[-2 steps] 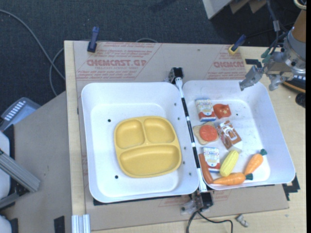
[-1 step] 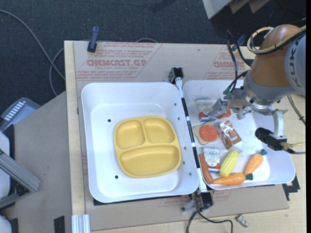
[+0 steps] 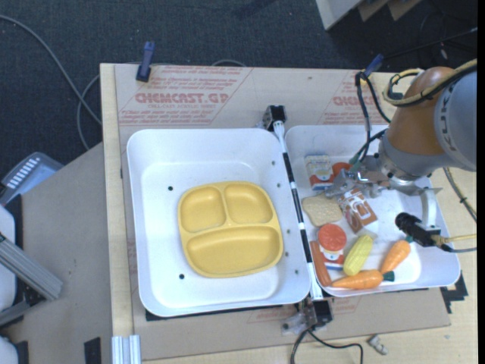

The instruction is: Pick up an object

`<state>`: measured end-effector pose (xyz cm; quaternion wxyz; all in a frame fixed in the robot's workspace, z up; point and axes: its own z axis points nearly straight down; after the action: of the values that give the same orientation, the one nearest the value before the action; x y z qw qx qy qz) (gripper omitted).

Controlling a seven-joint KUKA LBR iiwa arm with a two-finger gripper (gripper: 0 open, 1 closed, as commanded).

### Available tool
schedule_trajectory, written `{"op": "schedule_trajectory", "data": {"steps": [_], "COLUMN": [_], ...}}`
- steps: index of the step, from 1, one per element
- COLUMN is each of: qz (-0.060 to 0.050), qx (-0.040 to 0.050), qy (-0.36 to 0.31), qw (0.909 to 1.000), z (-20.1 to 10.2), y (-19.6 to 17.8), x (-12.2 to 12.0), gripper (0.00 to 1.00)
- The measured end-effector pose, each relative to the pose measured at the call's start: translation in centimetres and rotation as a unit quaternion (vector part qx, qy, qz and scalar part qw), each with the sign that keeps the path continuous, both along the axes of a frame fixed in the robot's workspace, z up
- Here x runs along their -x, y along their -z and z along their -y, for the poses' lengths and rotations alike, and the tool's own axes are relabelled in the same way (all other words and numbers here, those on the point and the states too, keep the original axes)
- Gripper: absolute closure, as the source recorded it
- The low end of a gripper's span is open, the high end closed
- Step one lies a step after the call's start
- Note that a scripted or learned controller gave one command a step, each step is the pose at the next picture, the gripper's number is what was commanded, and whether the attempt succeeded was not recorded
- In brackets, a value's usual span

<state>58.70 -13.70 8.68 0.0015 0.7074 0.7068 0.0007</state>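
Observation:
The right bin (image 3: 447,268) holds several toy foods. Among them are a white and red carton (image 3: 319,167), a tan bread slice (image 3: 321,210) and a brown snack packet (image 3: 358,211). A red round piece (image 3: 332,237), a yellow corn cob (image 3: 358,254) and two carrots (image 3: 395,255) (image 3: 356,280) lie nearer the front. My gripper (image 3: 355,180) hangs low over the bin's back half, just above the brown packet and right of the carton. The wrist and grey arm (image 3: 424,127) hide its tips.
The left bin (image 3: 151,165) carries a yellow divided tray (image 3: 227,227) in its middle. A black clamp (image 3: 274,115) sits at the back where the two bins meet. A blue clip (image 3: 145,61) lies on the cardboard at the back left. Cables run along the arm on the right.

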Motion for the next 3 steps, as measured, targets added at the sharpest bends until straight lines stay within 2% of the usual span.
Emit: {"op": "schedule_trajectory", "data": {"steps": [1, 2, 3], "qz": [0.002, 0.001, -0.006], "qx": [0.0002, 0.0003, 0.0001], "qy": [0.0, 0.0, -0.001], "qw": [1.0, 1.0, 1.0], "z": [-2.7, -4.5, -4.1], "y": [0.0, 0.0, 0.1], "x": [-3.8, -3.9, -7.3], "gripper": [0.0, 0.0, 0.0]}}
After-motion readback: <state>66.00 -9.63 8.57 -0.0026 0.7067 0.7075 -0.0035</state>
